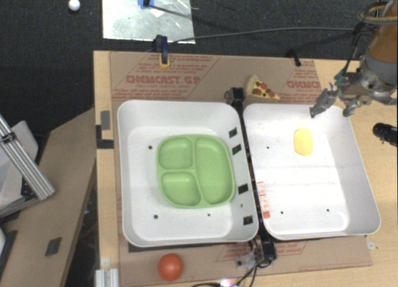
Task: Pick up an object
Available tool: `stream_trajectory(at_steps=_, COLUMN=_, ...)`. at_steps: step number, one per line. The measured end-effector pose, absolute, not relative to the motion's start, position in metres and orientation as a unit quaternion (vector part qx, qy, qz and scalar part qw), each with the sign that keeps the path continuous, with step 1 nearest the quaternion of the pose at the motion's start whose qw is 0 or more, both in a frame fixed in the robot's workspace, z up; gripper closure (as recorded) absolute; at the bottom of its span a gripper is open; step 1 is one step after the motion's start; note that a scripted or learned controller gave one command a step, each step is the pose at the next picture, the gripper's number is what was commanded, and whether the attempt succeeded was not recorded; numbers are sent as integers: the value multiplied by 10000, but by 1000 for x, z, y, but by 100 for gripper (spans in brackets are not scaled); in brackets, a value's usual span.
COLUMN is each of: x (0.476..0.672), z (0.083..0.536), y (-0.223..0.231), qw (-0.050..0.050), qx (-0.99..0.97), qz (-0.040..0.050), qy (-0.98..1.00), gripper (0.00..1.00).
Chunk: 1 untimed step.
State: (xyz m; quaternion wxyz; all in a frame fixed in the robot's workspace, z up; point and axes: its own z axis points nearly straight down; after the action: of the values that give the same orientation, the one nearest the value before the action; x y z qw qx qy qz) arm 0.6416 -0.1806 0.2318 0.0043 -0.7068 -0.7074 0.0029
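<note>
1. The pincer (333, 104) hangs over the far right corner of the right bin (348, 211), its two dark fingers spread apart with nothing between them.
2. The arm (380, 50) comes in from the right edge, grey at the wrist with an orange band above it.
3. A yellow object (303, 141), rounded and oblong, lies on the floor of the right bin in its far half, near the pincer but apart from it, below and to the left of the fingertips.
4. The left bin (134, 155) sits just beside the right one, their inner walls touching along a row of black clips.
5. A green divided plate (195, 170) with three compartments lies flat in the middle of the left bin.
6. A toy pizza slice (262, 88) rests on the counter (205, 74) just beyond the seam where the two bins meet, outside both.
7. A red-orange ball (170, 266) sits on the counter in front of the left bin, close to its near wall.
8. A small white ball (74, 4) lies well away on the dark floor at the far left.
</note>
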Motion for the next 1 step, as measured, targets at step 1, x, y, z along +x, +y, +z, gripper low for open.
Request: stream_trajectory(at_steps=1, x=644, z=240, y=-180, qw=-9, qx=-7058, qz=-5, qy=-7084, gripper=0)
